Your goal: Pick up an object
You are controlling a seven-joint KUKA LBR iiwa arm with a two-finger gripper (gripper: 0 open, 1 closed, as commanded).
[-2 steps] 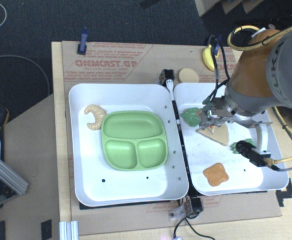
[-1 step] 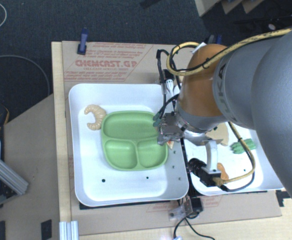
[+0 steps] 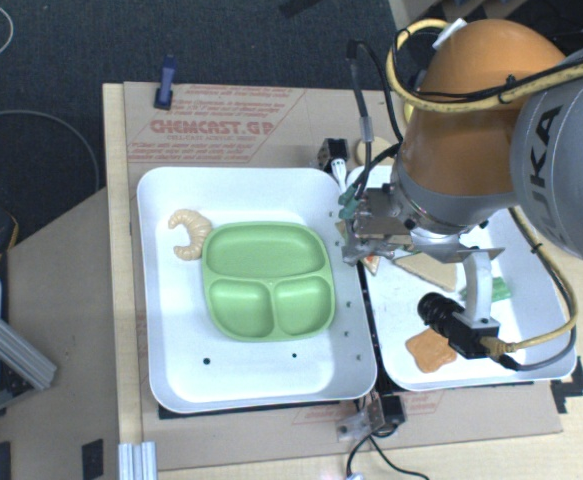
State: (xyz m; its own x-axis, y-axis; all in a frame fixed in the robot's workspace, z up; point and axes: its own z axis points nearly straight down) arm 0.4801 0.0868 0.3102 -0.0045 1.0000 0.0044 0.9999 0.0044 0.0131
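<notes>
Surface (image 3: 221, 133): brown board with red print, two white bins side by side on it. Blue clip (image 3: 165, 83) at the board's far left corner, outside the bins.

Left bin (image 3: 156, 298):
- tan croissant-shaped piece (image 3: 189, 232) in the far left part, curled, touching or just beside the plate's left rim
- green divided plate (image 3: 268, 279) in the middle, lying flat, three compartments: one wide at the far side, two smaller at the near side. Nothing on it.

Claw (image 3: 363, 240): over the seam between the two bins, at the left bin's right wall, just beside the plate's right rim. Apart or together: cannot tell, the wrist body covers it from above. Nothing seen in its grip.

Arm (image 3: 481, 118): grey with an orange band, comes in from the right and covers the far half of the right bin.

Right bin (image 3: 536, 278):
- pale wedge-shaped piece (image 3: 426, 265) partly under the wrist, near the left wall
- orange-brown flat piece (image 3: 428, 350) at the near side, lying loose on the floor of the bin
- green scrap (image 3: 498, 290) further right, mostly hidden, so what it is cannot be told
</notes>
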